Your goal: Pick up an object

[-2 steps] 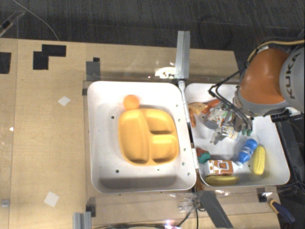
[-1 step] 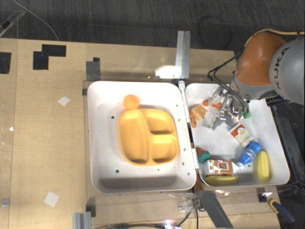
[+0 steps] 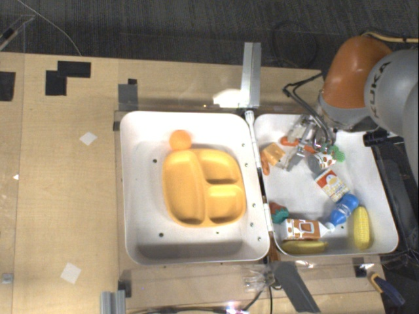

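Note:
My gripper point(image 3: 298, 150) hangs low over the back of the right bin point(image 3: 380, 175), reaching in from the right under the arm's orange band. Just left of it lies a small orange item point(image 3: 272, 154). A green piece point(image 3: 337, 154) sits on its right, and a white and red carton point(image 3: 331, 184) lies just in front. Nothing can be made out in its grip.
Near the right bin's front are a blue bottle point(image 3: 343, 210), a corn cob point(image 3: 361, 227), a banana point(image 3: 302, 246), a brown box point(image 3: 302, 229) and a green and red toy point(image 3: 278, 211). The left bin point(image 3: 137, 175) holds a yellow divided tray point(image 3: 200, 187) and an orange ball point(image 3: 180, 139).

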Available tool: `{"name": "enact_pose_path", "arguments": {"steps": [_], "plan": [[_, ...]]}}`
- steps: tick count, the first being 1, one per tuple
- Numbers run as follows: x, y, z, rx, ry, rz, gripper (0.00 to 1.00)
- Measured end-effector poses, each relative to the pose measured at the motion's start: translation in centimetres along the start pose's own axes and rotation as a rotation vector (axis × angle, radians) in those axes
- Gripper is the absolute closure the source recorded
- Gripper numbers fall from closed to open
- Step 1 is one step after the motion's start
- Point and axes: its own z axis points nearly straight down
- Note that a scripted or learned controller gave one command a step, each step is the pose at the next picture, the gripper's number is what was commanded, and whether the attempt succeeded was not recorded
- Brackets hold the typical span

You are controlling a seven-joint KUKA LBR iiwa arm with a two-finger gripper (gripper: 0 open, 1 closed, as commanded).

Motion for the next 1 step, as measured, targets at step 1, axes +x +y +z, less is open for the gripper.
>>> {"name": "enact_pose_path", "arguments": {"steps": [1], "plan": [[0.75, 0.75, 0.03, 0.004, -0.016, 0.103, 0.00]]}}
